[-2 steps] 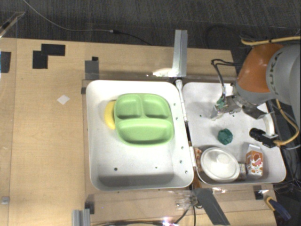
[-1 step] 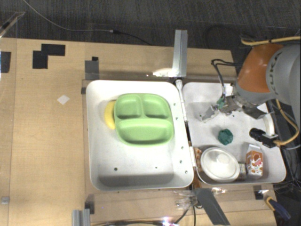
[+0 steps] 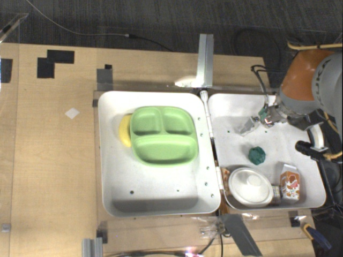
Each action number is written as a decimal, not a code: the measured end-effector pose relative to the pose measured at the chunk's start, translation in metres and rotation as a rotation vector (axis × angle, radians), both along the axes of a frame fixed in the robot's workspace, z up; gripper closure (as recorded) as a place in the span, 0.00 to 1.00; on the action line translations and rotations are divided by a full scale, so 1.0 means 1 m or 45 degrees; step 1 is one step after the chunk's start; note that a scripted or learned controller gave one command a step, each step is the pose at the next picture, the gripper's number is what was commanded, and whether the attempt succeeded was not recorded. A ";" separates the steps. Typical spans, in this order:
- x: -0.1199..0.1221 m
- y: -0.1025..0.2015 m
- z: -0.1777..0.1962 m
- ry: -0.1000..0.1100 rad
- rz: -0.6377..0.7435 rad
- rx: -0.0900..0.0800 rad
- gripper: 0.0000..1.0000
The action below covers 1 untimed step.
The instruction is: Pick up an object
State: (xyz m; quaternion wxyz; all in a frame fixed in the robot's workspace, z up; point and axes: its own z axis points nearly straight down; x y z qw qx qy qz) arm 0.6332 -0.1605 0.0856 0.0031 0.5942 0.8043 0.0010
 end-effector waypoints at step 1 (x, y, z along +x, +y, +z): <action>-0.065 0.015 0.002 -0.001 -0.097 0.002 0.00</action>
